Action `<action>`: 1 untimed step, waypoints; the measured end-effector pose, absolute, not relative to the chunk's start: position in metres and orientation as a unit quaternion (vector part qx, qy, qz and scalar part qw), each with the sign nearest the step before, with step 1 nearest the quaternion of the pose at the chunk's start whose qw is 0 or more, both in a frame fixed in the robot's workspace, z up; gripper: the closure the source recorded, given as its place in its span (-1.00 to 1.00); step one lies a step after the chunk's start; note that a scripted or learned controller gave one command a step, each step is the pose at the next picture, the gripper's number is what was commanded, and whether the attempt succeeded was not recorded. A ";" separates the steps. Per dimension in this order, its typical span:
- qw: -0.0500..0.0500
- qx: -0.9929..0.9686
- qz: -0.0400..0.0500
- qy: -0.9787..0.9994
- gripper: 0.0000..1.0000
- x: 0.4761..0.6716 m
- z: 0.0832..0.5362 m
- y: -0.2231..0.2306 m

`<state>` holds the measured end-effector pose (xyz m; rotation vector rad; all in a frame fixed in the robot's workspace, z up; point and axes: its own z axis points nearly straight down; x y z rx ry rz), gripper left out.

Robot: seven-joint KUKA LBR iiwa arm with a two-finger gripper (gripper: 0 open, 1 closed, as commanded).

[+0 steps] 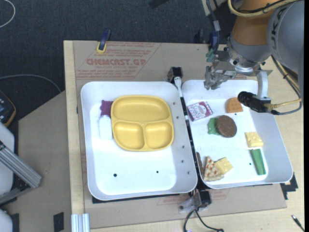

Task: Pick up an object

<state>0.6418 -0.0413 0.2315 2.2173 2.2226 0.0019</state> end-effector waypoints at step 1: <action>0.002 0.707 0.001 0.708 1.00 0.652 0.234 -0.036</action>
